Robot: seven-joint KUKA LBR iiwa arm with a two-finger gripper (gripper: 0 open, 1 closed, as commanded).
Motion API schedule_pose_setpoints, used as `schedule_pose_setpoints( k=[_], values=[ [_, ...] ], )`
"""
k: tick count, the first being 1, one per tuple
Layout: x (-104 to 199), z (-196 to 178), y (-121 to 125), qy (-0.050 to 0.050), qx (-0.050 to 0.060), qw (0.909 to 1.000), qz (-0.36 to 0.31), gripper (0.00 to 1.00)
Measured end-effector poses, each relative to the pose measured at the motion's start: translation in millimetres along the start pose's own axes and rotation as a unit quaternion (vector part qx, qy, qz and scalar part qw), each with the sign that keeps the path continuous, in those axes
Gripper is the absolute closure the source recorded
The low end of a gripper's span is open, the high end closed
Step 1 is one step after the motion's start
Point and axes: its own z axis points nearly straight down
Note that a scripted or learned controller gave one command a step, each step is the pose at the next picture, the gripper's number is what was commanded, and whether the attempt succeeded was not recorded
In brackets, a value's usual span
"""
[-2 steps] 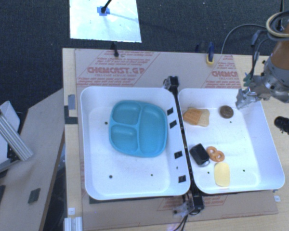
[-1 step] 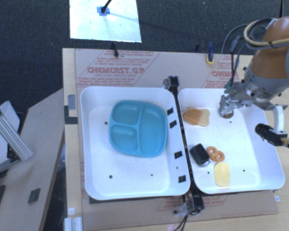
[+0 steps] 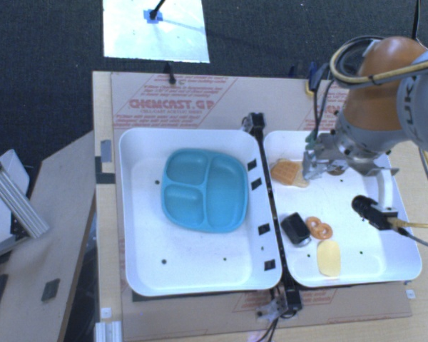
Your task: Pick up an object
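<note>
The gripper [image 3: 315, 168] is down in the right bin [image 3: 406, 262], by its back left corner, touching a flat tan piece like toast [image 3: 289, 172]. I cannot tell if it grips it. The left bin [image 3: 139, 262] has a blue plate [image 3: 204, 191].

Red print "CHEMCAST GP" on the protective sheet [image 3: 172, 95] (smaller print unreadable).
</note>
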Motion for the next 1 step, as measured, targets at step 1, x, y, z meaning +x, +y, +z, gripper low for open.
schedule_pose_setpoints(
  k=[1],
  values=[
    [45.4,5.1,-6.7,0.0,0.0,1.0,-0.001,1.0]
  ],
)
